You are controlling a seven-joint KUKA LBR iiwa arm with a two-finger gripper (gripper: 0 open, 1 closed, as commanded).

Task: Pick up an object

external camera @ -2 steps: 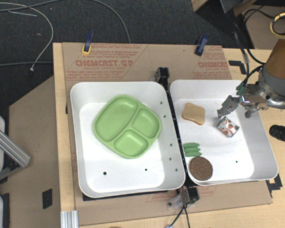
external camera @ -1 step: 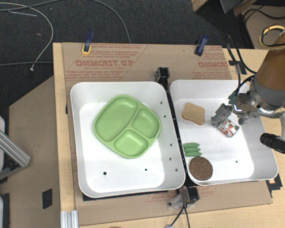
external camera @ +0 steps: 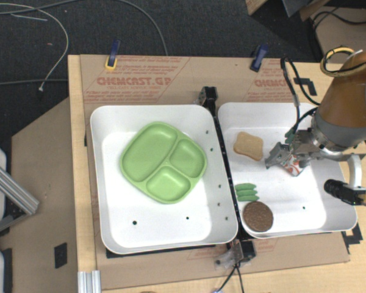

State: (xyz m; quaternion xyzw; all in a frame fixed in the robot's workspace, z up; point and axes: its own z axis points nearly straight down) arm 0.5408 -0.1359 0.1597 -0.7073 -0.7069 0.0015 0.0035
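My tool (external camera: 285, 157) is low in the right bin (external camera: 311, 215), near the bread slice (external camera: 249, 145); I cannot tell its state. The green divided plate (external camera: 163, 162) lies in the left bin (external camera: 110, 218).

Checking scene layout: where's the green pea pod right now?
The green pea pod lies in the right bin, near its left wall, just above the brown round cookie and below the tan bread slice.

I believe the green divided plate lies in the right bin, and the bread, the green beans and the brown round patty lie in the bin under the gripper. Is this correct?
Not quite. The camera view shows the green divided plate in the left bin, alone. The bread, green beans and brown round patty do lie in the right bin, under the gripper.
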